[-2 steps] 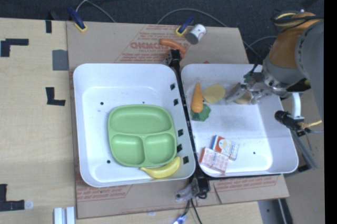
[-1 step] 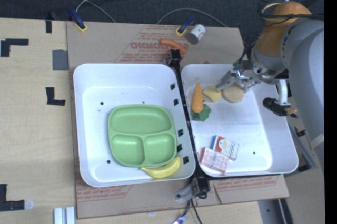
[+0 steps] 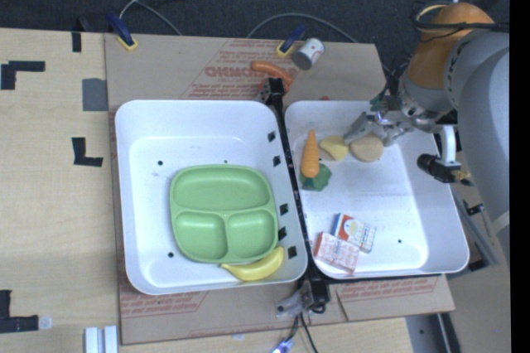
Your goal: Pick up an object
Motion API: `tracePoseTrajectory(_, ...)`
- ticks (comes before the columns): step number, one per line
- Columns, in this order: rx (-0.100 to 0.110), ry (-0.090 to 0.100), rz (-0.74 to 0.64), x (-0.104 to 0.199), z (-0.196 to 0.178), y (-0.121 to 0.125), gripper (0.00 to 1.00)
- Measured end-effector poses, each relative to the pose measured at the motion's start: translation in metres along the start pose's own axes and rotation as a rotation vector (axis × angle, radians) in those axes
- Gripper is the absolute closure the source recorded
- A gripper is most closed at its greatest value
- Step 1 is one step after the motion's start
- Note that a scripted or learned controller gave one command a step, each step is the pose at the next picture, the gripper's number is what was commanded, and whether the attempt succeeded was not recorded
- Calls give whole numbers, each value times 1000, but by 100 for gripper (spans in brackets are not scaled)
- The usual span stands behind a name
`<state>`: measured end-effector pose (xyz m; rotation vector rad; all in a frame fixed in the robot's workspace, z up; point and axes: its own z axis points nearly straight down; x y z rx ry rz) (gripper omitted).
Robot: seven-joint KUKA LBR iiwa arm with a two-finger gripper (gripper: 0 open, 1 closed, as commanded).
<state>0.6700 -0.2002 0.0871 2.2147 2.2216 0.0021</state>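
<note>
My gripper (image 3: 370,128) hangs over the far part of the right bin (image 3: 431,256); whether it is wide or narrow I cannot tell; a pale round piece (image 3: 366,150) lies just beneath it, the carrot (image 3: 310,155) further left, its long axis running near-to-far.

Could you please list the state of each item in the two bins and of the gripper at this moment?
Green divided plate: lying flat in the left bin, compartments bare.
Banana: lying against the plate's near edge.
Carrot: lying in the right bin, leafy end toward the camera.
Potato: resting at the gripper.
Yellow piece: lying beside the potato.
Two small cartons: lying flat, overlapping.
</note>
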Motion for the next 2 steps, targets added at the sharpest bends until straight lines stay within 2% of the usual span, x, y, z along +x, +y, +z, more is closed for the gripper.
tracePoseTrajectory(1,1,0,1,32,0,0,0)
tracePoseTrajectory(2,1,-2,0,32,-9,0,100)
